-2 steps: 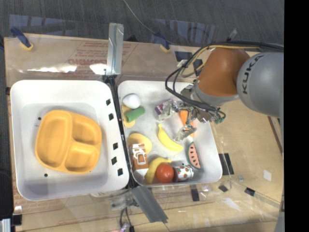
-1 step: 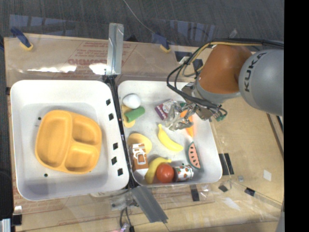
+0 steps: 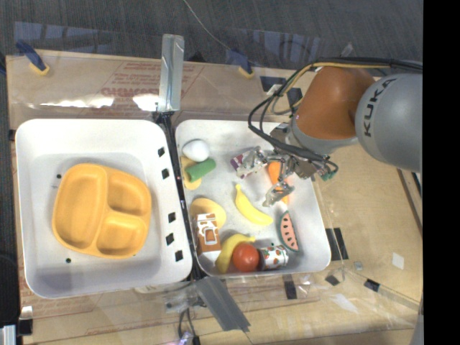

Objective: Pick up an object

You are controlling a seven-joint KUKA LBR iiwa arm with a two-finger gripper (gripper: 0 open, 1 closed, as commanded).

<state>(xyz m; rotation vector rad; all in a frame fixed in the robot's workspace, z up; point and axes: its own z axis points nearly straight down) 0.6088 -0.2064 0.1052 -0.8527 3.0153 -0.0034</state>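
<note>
The grey arm (image 3: 388,121) reaches in from the right, its orange band (image 3: 327,106) above the wrist, and the gripper (image 3: 269,172) hangs low over the upper middle of the right bin (image 3: 310,214). Metal parts and cables crowd that spot, so whether the jaws are apart or together cannot be told, nor whether anything sits between them. An orange carrot-like piece (image 3: 275,171) lies right at the gripper, partly hidden by it, and a small purple item (image 3: 237,162) shows just to the gripper's left.

The right bin holds the toy food the task could draw from. A white egg (image 3: 195,149) sits near the bin's upper left corner, with a green cucumber-like piece (image 3: 200,169) just below it. A yellow banana (image 3: 251,208) lies in the middle of the bin, just below the gripper. A watermelon slice (image 3: 288,231) rests near the right wall. Along the lower edge there is a red tomato (image 3: 245,257) touching a second yellowish fruit (image 3: 228,250), and a small patterned can (image 3: 274,256) just beside the tomato. By the left wall lie a pale yellow slice (image 3: 208,210) and a small orange-and-white carton (image 3: 208,234).

The left bin (image 3: 36,142) carries a yellow divided plate (image 3: 100,210) with three compartments — nothing else shows in it. Both bins sit side by side on the tabletop (image 3: 374,221).
</note>
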